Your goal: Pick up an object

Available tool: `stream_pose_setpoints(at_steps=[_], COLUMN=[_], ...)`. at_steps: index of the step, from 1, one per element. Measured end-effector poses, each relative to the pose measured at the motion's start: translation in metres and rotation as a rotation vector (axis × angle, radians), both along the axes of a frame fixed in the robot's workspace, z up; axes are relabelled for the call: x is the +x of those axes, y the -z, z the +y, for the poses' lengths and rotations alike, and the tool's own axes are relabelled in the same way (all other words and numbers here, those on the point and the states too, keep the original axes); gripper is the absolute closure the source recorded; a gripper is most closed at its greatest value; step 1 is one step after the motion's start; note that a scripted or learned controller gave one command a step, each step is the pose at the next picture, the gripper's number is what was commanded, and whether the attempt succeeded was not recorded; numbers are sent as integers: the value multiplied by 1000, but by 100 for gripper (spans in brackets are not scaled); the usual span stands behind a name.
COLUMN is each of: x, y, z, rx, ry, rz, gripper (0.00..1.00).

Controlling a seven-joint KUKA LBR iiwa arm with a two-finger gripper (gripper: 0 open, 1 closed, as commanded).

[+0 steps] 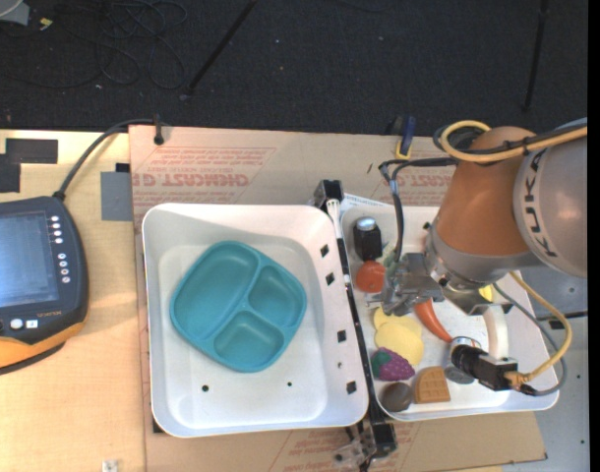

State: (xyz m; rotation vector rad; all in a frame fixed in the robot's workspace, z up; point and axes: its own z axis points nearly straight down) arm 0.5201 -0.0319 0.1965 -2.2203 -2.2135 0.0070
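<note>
Reaching in from the right, I hang low over the right bin [536,386], my gripper [406,288] down among the clutter near its left wall, and from this angle I cannot tell how my jaws stand. Just left of me sits a red round piece [370,276], with a black cylinder [367,236] beyond it at the far end. An orange carrot-like piece [433,320] lies just on my near side, slanting toward the near right. Nearer still are a yellow lump [399,338], a purple bunch [392,365], a brown round piece [396,396] and a tan square [433,386], packed close together. The left bin [182,401] holds a teal divided plate [239,305], well apart from me
</note>
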Motion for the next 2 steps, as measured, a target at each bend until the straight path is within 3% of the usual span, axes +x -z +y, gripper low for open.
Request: stream_pose_setpoints(at_steps=[1,2], x=[11,-10], y=[-43,-111], z=[80,214], rx=[1,4], ry=[-10,-19], rz=[-8,-10], gripper=[100,100])
